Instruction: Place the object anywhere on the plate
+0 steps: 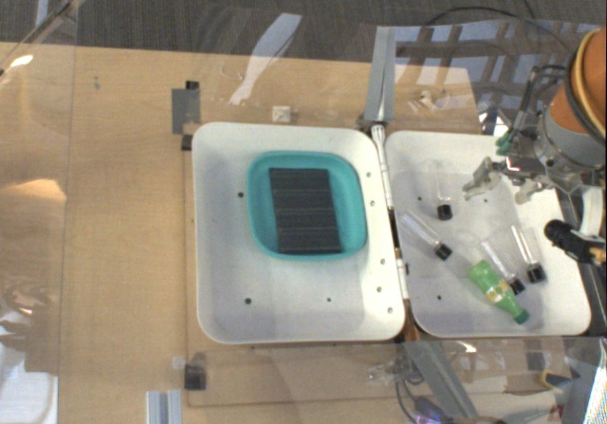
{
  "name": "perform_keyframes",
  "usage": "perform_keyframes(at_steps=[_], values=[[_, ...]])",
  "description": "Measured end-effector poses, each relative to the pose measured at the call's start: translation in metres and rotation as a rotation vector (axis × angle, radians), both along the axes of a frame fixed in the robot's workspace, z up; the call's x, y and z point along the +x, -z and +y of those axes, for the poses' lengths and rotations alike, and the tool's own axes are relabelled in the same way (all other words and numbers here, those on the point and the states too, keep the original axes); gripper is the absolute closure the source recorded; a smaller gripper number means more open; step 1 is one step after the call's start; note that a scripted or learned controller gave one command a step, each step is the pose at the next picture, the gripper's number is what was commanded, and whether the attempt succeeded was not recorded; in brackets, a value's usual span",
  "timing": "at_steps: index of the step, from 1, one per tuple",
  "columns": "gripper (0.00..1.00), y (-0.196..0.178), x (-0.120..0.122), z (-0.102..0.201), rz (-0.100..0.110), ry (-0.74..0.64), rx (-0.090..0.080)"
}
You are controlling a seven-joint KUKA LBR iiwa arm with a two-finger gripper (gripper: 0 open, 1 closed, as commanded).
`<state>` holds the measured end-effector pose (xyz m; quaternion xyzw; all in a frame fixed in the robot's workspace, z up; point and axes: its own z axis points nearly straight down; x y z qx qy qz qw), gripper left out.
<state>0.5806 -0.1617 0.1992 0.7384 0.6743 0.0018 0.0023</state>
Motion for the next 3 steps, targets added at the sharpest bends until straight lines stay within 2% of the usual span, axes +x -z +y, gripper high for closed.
perform_keyframes(at_steps=[1, 2, 3], values=[[0.0, 0.047, -0.059, -0.03, 0.001, -0.004, 0.0], [0.0, -0.036, -0.089, 0.019, -0.002, -0.053, -0.001], [0.0, -0.036, -0.092, 0.03, 0.001, -0.069, 0.0]])
